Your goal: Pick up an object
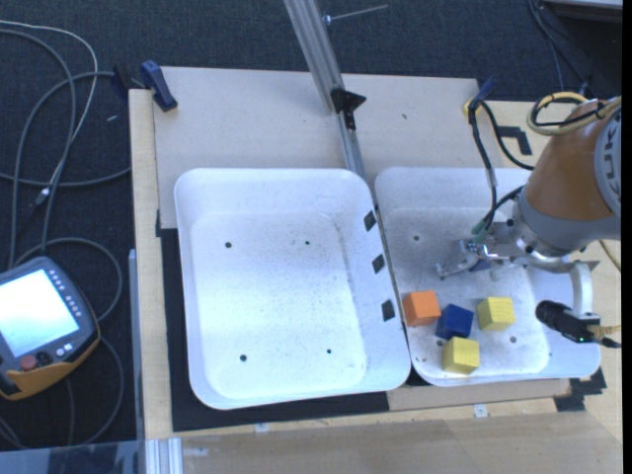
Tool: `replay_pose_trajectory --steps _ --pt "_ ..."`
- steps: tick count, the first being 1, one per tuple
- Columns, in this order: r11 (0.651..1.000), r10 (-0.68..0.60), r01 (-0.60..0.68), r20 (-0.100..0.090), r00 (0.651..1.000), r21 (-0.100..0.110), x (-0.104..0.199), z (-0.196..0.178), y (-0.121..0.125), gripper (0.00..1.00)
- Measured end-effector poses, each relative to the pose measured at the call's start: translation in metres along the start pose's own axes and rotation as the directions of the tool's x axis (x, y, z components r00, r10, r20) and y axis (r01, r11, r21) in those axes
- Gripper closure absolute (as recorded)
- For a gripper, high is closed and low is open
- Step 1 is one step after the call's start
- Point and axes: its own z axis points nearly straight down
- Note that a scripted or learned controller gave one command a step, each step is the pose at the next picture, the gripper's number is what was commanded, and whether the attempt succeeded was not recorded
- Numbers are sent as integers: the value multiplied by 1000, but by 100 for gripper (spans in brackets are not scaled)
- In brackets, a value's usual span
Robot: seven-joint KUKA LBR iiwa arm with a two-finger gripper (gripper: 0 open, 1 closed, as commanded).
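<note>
Four small blocks lie near the front of the right bin [395, 188]: an orange cube [422, 307], a blue cube [455, 320] touching it on the right, a yellow cube [496, 312] further right, and a second yellow cube [460, 355] nearest the front rim. My gripper [460, 261] hangs low over the middle of this bin, just behind the blocks and a little apart from them. Nothing shows in its grasp. The grey and orange arm [573, 181] reaches in from the right.
The left bin [267, 284] stands beside the right one, their rims meeting along a divider with black clips [378, 263]. A slanted metal bar [316, 42] rises from the back of the bench. A pendant [39, 329] and cables lie on the floor at left.
</note>
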Motion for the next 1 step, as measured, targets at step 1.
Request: replay_pose_trajectory --steps 1 --pt "1000 2 -2 2 1000 1 -33 32 8 0"
